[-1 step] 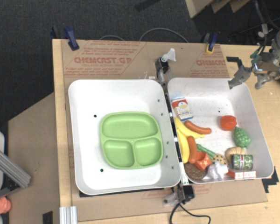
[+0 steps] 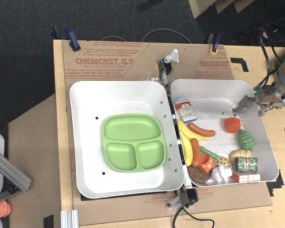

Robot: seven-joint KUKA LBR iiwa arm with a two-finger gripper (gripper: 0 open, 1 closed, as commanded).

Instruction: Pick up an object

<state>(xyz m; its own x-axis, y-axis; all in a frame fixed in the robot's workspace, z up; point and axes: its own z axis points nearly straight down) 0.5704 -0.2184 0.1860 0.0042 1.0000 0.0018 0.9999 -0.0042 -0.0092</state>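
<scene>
- nearest the camera in the right white bin (image 2: 271, 161), a crowded heap lies along the near edge: a small green-labelled can (image 2: 246, 165), a brown round cookie-like disc (image 2: 197, 174), a little spotted die (image 2: 223, 162) and an orange carrot-shaped toy (image 2: 196, 152).
- just left of the heap, a yellow plastic banana (image 2: 185, 137) runs along the bin's left wall, with a red-orange sausage (image 2: 201, 129) lying across its far end.
- further back on the right side sit a bumpy green vegetable toy (image 2: 246, 139) and a round red tomato-like ball (image 2: 232, 124), standing clear of the rest.
- a small red-and-white carton (image 2: 185, 111) lies near the far left corner.
- the left white bin (image 2: 85, 103) carries a pale green divided plastic tray (image 2: 133, 142).
- the gripper (image 2: 249, 104) hangs over the far right of the right bin, just beyond the red ball; i cannot tell how its jaws stand, and nothing shows in its grasp.
- by my reading the pick is not yet done: every object rests in the bin, so approach, closing and lift all remain.
</scene>
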